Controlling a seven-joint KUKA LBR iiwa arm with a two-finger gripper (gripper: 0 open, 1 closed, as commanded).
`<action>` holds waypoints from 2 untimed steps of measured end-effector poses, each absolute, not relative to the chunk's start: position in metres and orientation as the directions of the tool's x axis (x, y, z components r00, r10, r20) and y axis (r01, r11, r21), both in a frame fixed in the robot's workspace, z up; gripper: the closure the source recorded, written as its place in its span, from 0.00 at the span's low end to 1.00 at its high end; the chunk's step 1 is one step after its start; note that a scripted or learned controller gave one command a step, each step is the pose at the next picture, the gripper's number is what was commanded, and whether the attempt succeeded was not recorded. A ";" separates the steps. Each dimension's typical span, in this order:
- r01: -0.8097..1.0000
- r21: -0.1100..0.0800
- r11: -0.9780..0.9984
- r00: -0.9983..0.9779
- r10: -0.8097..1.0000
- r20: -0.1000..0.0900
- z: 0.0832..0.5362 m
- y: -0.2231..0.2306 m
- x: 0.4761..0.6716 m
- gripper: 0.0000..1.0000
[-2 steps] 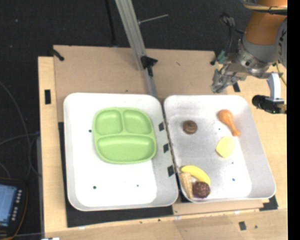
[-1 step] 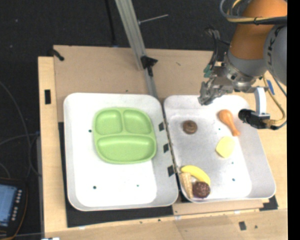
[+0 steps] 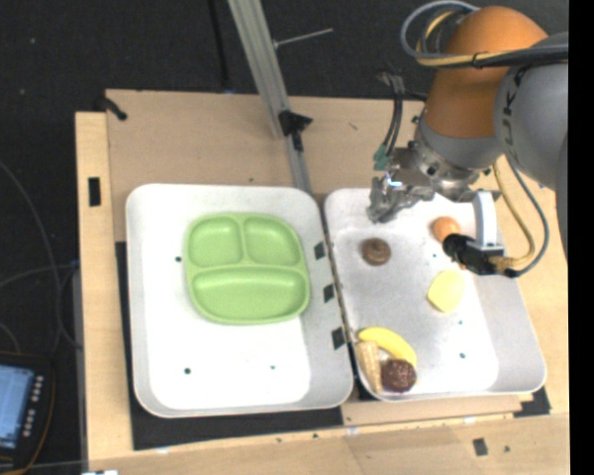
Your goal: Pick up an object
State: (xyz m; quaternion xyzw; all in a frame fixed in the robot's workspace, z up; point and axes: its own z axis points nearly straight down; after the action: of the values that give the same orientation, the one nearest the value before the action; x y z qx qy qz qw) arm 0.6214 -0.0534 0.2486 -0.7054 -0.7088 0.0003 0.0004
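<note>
At the lower edge of the right bin (image 3: 495, 364) lie a banana (image 3: 388, 343) and a dark round item (image 3: 398, 375); above, a brown object (image 3: 376, 252) sits below the gripper (image 3: 388, 204), grip state unclear; left bin (image 3: 158, 364) holds a green tray (image 3: 246, 268).

Gripper (image 3: 388, 198) low (fingers apparently empty)

Two bins side by side on the bench (image 3: 208, 137). In the left bin (image 3: 158, 364): a divided tray (image 3: 247, 269), toward its far half. In the right bin (image 3: 505, 344): a round piece (image 3: 376, 252) near the far left, a small ball (image 3: 444, 229) to its right, a wedge (image 3: 445, 291) nearer, a banana (image 3: 386, 342) and another round piece (image 3: 399, 375) touching at the near left corner. Above the far edge, the gripper (image 3: 391, 198).
</note>
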 end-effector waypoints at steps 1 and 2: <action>1.000 0.000 0.005 -0.005 1.000 0.001 0.251 -0.013 0.587 1.00; 1.000 0.001 0.007 -0.007 1.000 0.002 0.256 0.029 0.568 1.00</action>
State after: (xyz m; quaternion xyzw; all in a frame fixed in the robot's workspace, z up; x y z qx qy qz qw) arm 0.5684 0.0288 0.2564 -0.7046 -0.7096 -0.0009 0.0004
